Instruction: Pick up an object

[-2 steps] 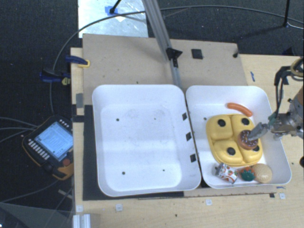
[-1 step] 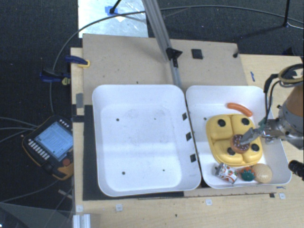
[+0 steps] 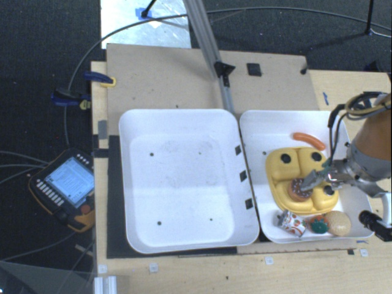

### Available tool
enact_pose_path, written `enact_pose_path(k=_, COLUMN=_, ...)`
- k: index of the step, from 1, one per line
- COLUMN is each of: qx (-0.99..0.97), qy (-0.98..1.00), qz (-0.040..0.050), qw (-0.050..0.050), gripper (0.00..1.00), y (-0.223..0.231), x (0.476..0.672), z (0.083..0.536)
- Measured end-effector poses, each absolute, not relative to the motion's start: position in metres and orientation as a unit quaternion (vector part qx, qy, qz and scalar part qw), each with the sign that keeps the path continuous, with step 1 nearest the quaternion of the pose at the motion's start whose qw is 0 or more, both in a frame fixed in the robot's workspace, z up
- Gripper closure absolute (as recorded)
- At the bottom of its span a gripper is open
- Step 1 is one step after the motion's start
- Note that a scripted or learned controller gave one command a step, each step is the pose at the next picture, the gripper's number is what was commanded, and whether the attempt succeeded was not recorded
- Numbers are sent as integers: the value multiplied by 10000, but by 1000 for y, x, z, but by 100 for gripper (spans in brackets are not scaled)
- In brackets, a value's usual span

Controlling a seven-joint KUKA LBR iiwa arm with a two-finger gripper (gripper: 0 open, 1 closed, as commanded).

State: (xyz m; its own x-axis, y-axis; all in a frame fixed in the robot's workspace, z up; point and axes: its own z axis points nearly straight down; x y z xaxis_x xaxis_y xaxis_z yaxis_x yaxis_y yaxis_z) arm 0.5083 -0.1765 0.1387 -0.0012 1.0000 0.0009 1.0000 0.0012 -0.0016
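Yellow plastic toy [image 3: 298, 175], large and lumpy, in the right bin [image 3: 257, 127]; landmark for all below. Gripper [image 3: 309, 182]: over its lower middle, beside a brown ring [image 3: 300, 188] resting on it; open or closed, cannot tell. Orange sausage [image 3: 308, 139]: just above. Small carton [image 3: 293, 223], green ball [image 3: 319, 226], tan egg [image 3: 337, 223]: just below. Risk: crowding; the gripper may slide off the rounded toy or nudge neighbours.
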Motion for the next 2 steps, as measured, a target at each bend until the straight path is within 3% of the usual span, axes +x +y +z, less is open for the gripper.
enact_pose_path(k=1, qx=-7064, qy=-7078, qz=-8, qw=-20, gripper=100, y=-177, x=509, z=152)
enact_pose_path(k=2, qx=-7051, qy=-7091, qz=-17, qw=-30, gripper=100, y=-173, x=519, z=202)
